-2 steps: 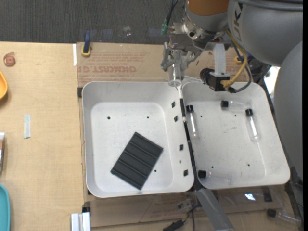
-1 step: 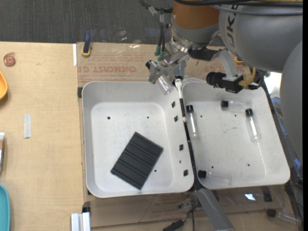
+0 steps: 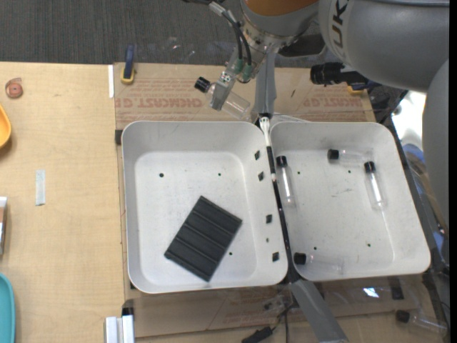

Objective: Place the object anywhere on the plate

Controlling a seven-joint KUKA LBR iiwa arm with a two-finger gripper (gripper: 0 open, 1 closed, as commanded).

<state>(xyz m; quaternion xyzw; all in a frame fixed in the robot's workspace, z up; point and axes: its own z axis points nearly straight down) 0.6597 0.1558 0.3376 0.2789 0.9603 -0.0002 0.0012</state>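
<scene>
A black ribbed plate [image 3: 204, 237] lies in the left bin [image 3: 143, 145]; clear tubes [image 3: 374, 186] rest in the right bin [image 3: 400, 156]. The end effector [image 3: 230, 91] hovers above the bins' far edge, gripping a clear tube [image 3: 233, 103].

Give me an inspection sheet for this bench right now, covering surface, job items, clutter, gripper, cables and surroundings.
Surface: two white bins side by side, left bin and right bin, on cardboard.
Job's things: black ridged plate lying flat in the left bin, tilted diagonally; clear tubes with black caps scattered in the right bin.
Clutter: another capped tube on the cardboard behind the bins.
Gripper: gripper above the seam at the bins' far edge; finger state unclear.
Cables: wires at the wrist.
Surroundings: wooden table at left.
</scene>
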